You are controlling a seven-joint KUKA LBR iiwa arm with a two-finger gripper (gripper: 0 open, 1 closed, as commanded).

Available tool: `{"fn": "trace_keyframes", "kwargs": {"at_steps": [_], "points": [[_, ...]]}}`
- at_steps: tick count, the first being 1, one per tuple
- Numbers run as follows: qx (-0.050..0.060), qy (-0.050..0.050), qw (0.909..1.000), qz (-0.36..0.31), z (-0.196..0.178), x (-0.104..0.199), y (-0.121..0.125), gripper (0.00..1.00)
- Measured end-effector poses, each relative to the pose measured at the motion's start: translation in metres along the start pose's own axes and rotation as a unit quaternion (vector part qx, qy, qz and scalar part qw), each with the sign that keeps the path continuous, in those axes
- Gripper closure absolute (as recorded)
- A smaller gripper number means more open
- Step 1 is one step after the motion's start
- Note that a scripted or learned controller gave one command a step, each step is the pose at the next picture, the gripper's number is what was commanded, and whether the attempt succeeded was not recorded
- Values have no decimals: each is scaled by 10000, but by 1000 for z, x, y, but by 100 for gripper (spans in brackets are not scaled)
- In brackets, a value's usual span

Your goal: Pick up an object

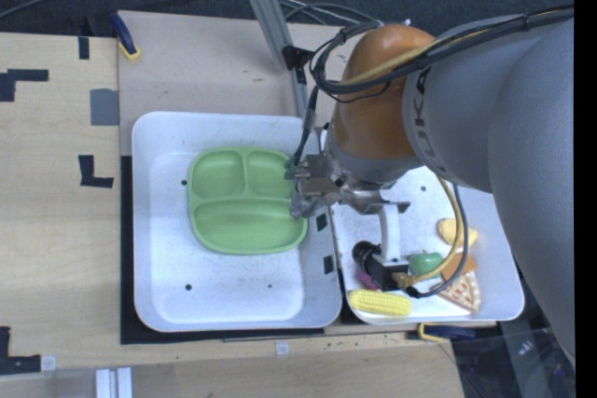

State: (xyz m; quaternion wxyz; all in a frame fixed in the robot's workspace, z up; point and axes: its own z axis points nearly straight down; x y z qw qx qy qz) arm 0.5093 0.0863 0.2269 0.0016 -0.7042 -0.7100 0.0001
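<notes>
Gripper [308,191] at the tray's [242,205] right edge.
It hung low there, seemingly to catch the rim; grip could not be told from above.

Blue clamp [125,34] at bench [56,228] top-left.

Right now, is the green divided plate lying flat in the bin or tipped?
Flat, as far as visible: the green divided plate rests open-side up on the left bin's floor, its compartments showing.
</notes>
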Motion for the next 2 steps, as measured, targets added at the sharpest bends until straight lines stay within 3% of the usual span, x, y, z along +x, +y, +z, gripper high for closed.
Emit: {"fn": "trace_keyframes", "kwargs": {"at_steps": [1,2], "points": [[4,-9,10000,19,-4,10,-7,100],[4,-10,10000,26,-4,9,-7,0]]}}
